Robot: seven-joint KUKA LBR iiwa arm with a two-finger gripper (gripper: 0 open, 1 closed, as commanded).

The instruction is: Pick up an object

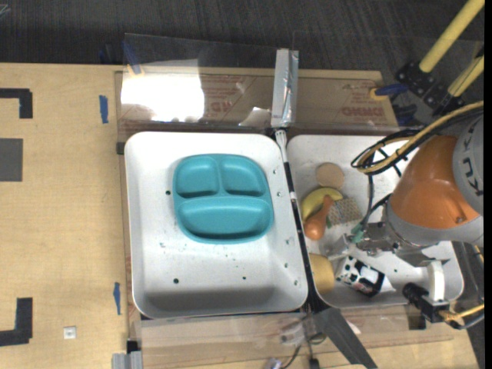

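A: Wooden bench (54, 206), dark carpet behind. Left bin (146, 283) holds a teal tray (223, 196), far left of the gripper (355, 239).

B: Banana (315, 201) and carrot (317, 221) lie just left of it; the arm (430, 191) hides its jaws—can't tell.

Bright, even light from overhead across the tabletop (61, 206), nothing dim in the working area. Strong glare burns white on the clear panel (165, 94) along the far edge, washing out its detail. The left bin (146, 275) shows soft sheen on its rim and only faint shadow under the teal tray (223, 197). The right bin (307, 148) sits darker, shaded by the arm (438, 191). The arm looks slightly soft; the dark floor (231, 6) beyond is murky.
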